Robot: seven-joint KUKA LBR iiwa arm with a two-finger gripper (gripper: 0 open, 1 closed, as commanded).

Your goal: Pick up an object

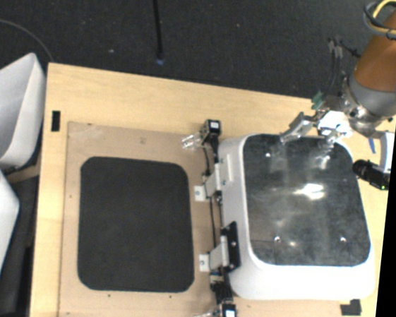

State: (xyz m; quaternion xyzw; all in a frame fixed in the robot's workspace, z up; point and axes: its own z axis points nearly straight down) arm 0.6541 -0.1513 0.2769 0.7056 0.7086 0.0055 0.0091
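Observation:
My gripper [309, 133] hangs over the far edge of the right white bin [242, 266], below the arm's orange band [379, 65]. Its two fingers [291, 133] are spread apart, so it is open, and nothing sits between them. The bin's dark, glossy floor [304, 223] shows a bright glare patch [312, 193] and faint reflections of the fingers. Two tiny pale specks [277, 239] lie near its front; they are too small to tell what they are.
A black rectangular mat [137, 225] lies on the wooden board [72, 140] to the left. Metal clamps and brackets [214, 170] run between mat and bin. White curved shells [4, 118] stand at the far left. A black cable [156, 14] crosses the dark floor behind.

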